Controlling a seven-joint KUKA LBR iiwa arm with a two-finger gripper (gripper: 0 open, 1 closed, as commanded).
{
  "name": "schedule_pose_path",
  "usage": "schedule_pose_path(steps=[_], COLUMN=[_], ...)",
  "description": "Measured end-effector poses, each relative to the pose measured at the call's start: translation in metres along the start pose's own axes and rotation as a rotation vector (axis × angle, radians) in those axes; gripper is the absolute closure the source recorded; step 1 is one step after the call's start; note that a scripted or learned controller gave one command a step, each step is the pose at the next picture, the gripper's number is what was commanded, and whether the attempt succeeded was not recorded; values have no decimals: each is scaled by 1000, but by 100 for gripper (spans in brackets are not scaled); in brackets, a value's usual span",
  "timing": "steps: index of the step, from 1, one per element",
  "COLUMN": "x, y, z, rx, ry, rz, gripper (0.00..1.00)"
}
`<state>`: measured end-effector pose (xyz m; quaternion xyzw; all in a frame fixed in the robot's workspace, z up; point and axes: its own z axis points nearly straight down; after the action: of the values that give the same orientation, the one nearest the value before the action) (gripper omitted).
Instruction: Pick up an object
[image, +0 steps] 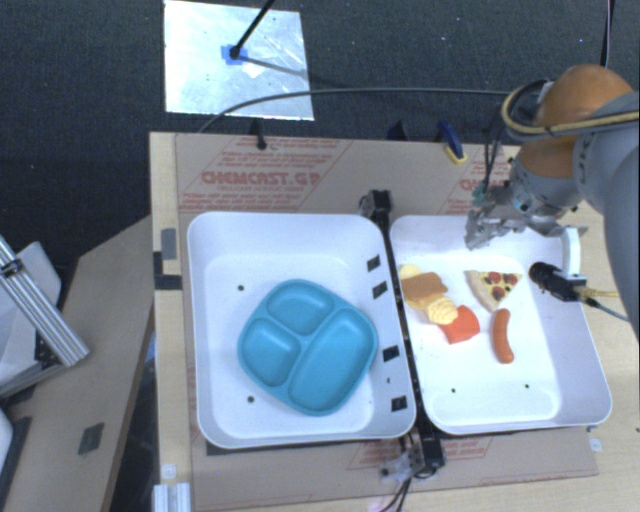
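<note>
In the right bin (560, 400) lie several toy foods: a bread slice (423, 286), a yellow crinkled piece (440, 311), a red-orange wedge (461, 325), a pizza slice (495, 285) and a sausage (503, 335). My gripper (484, 228) hangs over the far end of that bin, above and a little left of the pizza slice, apart from it. Nothing shows between its fingertips.
The left bin (225, 250) holds a blue divided plate (307, 345). A black divider with clips (390, 300) runs between the bins. Cables and a black fitting (555, 278) sit by the right bin's far right rim. A foil sheet (238, 60) lies beyond the bench.
</note>
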<state>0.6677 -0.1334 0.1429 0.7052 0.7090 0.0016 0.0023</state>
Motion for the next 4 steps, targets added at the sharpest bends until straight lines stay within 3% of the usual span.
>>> schedule_pose_path(steps=[2,3,4], x=[8,8,54], y=[-1,0,-22], z=[-127,-149,-132], rx=[-4,0,6], ry=[-1,0,2], rz=[-2,-1,-3], gripper=[100,100,100])
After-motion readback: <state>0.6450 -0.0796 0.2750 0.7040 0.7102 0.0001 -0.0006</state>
